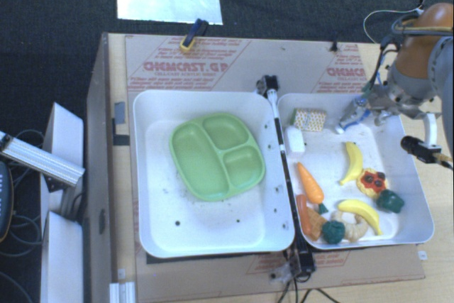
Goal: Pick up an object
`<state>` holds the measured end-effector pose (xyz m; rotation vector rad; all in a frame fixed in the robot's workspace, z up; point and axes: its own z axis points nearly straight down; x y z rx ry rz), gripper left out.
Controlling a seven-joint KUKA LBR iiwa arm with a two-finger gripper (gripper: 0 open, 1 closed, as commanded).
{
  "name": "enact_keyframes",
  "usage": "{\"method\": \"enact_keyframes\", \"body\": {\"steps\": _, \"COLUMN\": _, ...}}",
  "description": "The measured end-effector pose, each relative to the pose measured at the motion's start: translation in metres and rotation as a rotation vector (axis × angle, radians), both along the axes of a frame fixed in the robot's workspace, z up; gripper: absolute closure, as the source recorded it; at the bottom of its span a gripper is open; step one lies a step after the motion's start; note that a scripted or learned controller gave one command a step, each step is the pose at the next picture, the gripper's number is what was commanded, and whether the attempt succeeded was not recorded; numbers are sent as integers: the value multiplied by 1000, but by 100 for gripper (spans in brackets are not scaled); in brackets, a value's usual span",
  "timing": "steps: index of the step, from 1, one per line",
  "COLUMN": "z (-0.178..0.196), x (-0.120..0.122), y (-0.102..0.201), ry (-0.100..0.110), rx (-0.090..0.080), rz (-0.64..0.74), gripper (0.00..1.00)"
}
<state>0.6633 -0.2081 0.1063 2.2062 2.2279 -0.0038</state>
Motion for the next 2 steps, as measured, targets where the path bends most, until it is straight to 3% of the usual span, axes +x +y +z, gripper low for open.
{"method": "enact_keyframes", "body": {"steps": 1, "z": -18, "x": 8, "y": 3, "ry": -3, "rx": 6, "rz": -4, "gripper": 0}}
{"method": "enact_keyframes", "body": {"steps": 2, "z": -7, "x": 9, "y": 2, "ry": -8, "rx": 3, "rz": -1, "gripper": 100}}
